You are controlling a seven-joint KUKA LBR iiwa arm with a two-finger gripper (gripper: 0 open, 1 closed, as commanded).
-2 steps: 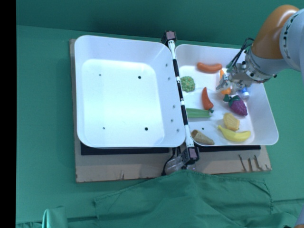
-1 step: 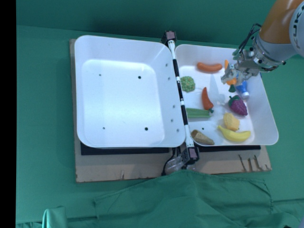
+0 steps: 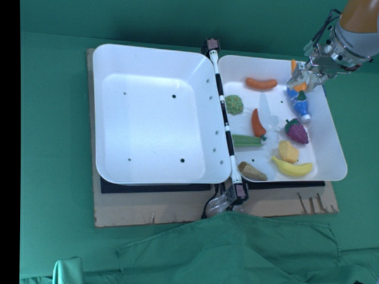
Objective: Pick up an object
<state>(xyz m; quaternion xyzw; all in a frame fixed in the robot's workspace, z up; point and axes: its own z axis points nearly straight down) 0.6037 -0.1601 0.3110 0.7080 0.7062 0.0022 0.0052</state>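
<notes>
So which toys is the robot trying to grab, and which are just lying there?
For the job, judging by where the gripper hovers:
- blue bottle, right beneath it
- right bin holding the toys

Just lying about, for now:
- sausage
- broccoli
- banana
- purple fruit
- left bin

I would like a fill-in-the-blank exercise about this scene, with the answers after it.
1. All the toy foods lie in the ____ white bin.
2. The yellow toy banana lies directly below the ____ corn piece.
3. The round green toy broccoli lies beside the ____ between the bins.
4. The gripper hovers at the blue ____.

Answers: right; yellow; divider; bottle
</notes>
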